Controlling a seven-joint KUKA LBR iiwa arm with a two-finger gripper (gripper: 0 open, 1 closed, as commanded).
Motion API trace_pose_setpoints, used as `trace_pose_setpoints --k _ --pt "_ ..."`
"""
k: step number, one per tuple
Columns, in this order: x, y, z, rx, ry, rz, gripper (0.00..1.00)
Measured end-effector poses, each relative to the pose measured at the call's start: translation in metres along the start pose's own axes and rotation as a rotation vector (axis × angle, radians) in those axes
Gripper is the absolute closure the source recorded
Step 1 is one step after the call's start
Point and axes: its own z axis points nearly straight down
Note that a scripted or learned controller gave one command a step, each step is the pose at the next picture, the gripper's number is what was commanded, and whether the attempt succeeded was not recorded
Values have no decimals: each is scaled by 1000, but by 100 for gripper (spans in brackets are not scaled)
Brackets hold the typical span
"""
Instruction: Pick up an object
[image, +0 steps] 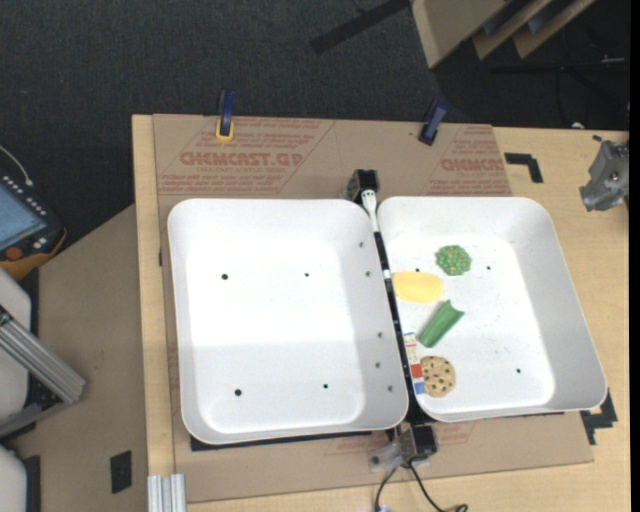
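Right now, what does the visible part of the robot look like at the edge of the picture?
A small piece of the gripper pokes in at the camera view's right edge, beyond the right bin. It is grey metal, angular and blocky, with lighter and darker facets. No cables, markings or orange band can be made out on it.

The brown worktop (300, 150) holds two white bins side by side. The right bin (540, 300) sits just below and left of the gripper (603, 180). The left bin (270, 320) is farther from it.
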Motion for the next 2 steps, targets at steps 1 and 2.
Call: trace_pose_setpoints --k 1,2 --pt "14 0 -7 2 0 1 100" --pt "26 0 -22 0 0 1 100"
